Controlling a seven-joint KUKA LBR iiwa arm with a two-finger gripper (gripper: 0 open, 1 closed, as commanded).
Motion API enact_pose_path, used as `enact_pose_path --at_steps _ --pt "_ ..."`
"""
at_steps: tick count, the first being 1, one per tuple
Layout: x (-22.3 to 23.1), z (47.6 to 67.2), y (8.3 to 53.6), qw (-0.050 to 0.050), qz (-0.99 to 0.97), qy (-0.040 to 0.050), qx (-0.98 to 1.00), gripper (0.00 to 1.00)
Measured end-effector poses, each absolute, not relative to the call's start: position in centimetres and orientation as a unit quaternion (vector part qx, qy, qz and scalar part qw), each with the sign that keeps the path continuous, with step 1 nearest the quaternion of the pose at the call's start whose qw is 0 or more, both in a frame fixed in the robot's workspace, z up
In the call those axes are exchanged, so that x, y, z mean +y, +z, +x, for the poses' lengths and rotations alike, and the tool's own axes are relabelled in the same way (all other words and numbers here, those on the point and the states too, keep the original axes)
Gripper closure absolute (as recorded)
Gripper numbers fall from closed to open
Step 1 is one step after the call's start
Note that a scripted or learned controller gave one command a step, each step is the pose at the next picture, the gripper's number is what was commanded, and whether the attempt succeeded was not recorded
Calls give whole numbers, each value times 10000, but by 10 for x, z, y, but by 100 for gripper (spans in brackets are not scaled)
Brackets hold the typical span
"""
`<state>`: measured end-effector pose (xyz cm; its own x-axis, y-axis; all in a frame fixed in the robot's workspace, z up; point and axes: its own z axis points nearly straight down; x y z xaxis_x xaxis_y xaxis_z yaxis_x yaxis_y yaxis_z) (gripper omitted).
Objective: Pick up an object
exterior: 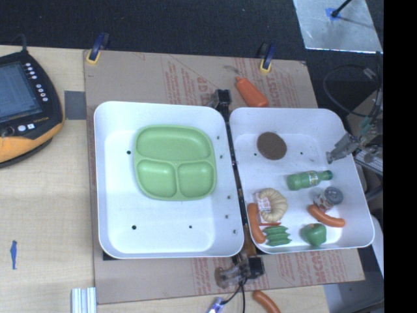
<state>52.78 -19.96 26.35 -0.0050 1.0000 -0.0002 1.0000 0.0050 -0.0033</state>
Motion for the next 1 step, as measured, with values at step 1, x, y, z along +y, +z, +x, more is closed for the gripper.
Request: enact_pose_path --at_steps 1 --pt "-186 577 153 21 -7050 23 -7092 0"
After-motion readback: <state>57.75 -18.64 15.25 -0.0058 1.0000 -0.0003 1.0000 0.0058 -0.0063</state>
